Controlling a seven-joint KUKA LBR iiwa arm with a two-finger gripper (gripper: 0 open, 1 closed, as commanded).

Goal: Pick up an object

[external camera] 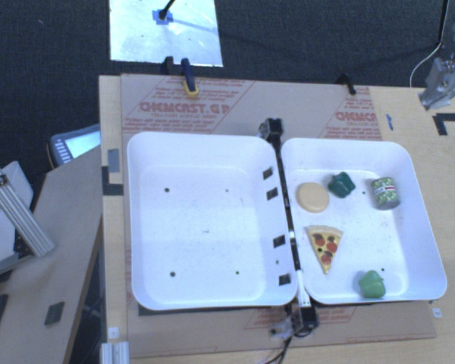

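While you are choosing a target for this pick, you are looking at five pieces lying in the right bin point(390, 237), all well apart from one another; nearest you, at about five o'clock on the bin floor, a light green lump point(371, 283) is sitting close to the rim, and I am judging that wall a risk for a clean descent; just beyond it, at about seven o'clock, a pizza slice point(324, 247) is lying flat with its tip pointing toward you, and it is looking too thin to grasp easily; farther on, at ten o'clock, a tan disc point(313, 196) is resting flat beside a dark green piece point(340, 183); at one o'clock a small green-and-white can point(384, 192) is sitting with clear floor around it, so you are probably doing best by aiming there, centring over it and coming straight down; the left bin point(205, 218) is lying alongside at nine o'clock; farthest off, at about one o'clock beyond the bin's rim, the gripper point(442, 89) is hanging over the bench edge, touching nothing and carrying nothing that I can see; whether it is apart or together, I cannot tell.
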